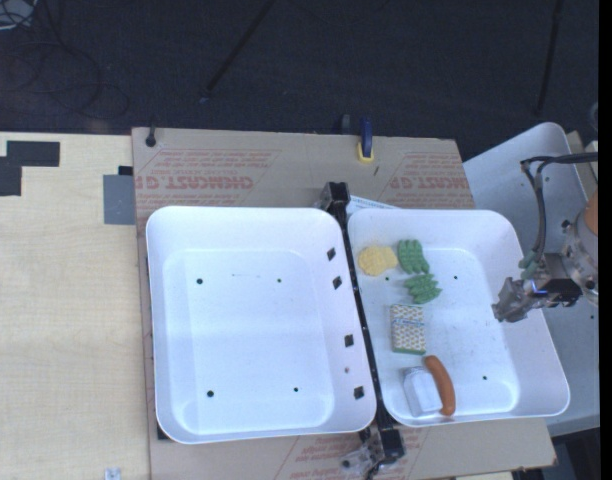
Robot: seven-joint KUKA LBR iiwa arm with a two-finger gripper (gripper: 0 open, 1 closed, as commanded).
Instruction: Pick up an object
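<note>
The tool [513,303] hangs over the right edge of the right shallow white plastic bin [491,230], and I cannot tell how it is set or whether it has hold of anything; in that bin, to its left, lie a round yellow piece [377,260], two green ridged pieces [413,256] [423,288], a pale chequered block [408,328], an orange sausage-shaped piece [442,384] and a small grey block [420,392] touching it; the left white bin [166,268] sits beside it on the table [56,318].
</note>
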